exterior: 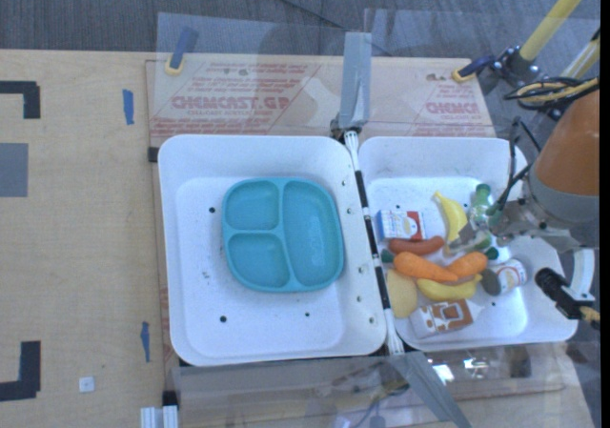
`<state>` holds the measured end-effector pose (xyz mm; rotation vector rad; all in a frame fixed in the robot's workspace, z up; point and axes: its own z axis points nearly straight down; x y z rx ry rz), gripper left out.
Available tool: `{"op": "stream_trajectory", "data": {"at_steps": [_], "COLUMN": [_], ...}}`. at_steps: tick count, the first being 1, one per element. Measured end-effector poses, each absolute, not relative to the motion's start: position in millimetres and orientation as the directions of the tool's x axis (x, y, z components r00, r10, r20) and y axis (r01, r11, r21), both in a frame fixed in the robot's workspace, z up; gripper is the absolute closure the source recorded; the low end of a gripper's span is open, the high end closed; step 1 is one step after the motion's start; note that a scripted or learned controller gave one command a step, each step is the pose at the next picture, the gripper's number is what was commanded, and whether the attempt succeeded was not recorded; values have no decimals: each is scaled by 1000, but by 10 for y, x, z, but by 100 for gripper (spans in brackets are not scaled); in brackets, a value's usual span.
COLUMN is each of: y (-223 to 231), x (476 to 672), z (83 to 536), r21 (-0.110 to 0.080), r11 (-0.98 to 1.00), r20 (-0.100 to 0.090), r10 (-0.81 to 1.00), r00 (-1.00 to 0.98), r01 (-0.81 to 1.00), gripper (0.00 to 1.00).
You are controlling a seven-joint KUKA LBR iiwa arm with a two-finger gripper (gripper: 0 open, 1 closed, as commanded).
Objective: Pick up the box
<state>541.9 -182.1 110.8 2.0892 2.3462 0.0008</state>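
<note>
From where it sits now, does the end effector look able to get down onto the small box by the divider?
Probably yes. The box lies face up at the left of the right bin, nothing on top. The end effector is to its right, over the banana. The sausage lies close below the box and could crowd a finger.

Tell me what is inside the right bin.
The right bin holds a small box, a banana, a sausage, a carrot and a brown carton. What lies under this pile is covered.
</note>
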Motion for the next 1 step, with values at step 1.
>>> {"op": "stream_trajectory", "data": {"at_steps": [1], "y": [-1259], "x": [4793], "z": [904], "r21": [-2], "r11": [-183], "r20": [2], "r10": [983], "r00": [183], "r01": [983], "gripper": [0]}}
